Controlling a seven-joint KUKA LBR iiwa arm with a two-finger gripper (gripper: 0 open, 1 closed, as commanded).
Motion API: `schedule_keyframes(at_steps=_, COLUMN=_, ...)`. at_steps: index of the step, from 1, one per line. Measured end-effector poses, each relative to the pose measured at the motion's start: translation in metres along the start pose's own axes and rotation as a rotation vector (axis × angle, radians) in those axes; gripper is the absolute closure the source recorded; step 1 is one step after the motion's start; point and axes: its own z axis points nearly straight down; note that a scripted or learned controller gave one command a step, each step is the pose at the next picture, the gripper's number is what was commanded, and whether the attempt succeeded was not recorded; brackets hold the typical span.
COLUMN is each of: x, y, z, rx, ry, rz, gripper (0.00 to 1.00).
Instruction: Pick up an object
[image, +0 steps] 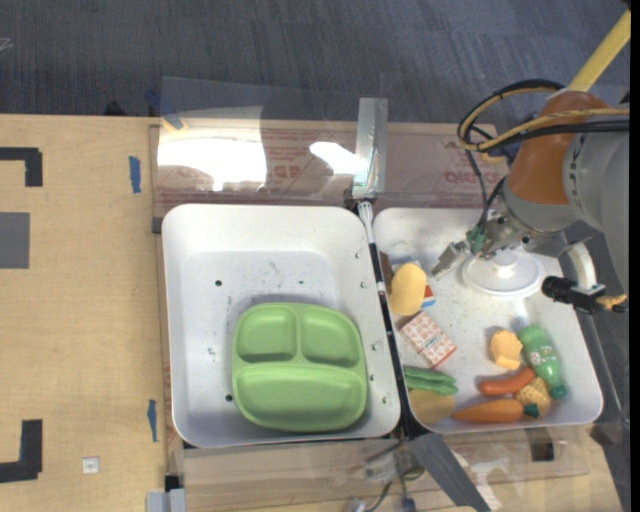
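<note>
Gripper (452, 256) hovers in right bin (585, 405) beside yellow toy (407, 287).

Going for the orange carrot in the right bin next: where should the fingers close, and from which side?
Probably grip the carrot across its thick middle, coming straight down from above. It lies flat and long, roughly left to right, near the front wall of the right bin, so close the fingers across its narrow width. The corn crowds its right end.

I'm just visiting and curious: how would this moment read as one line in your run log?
arm: over right bin, far end | grip: unclear | right bin: toy food untouched | left bin: green tray
</note>
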Motion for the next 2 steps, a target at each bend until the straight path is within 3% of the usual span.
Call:
schedule_keyframes(at_steps=1, x=0.015, y=0.006, z=-0.002, rx=0.011, ry=0.001, rz=-0.137, gripper=0.00)
schedule_keyframes(at_steps=2, x=0.014, y=0.010, z=-0.017, rx=0.000, ry=-0.007, rz=-0.141, gripper=1.00)
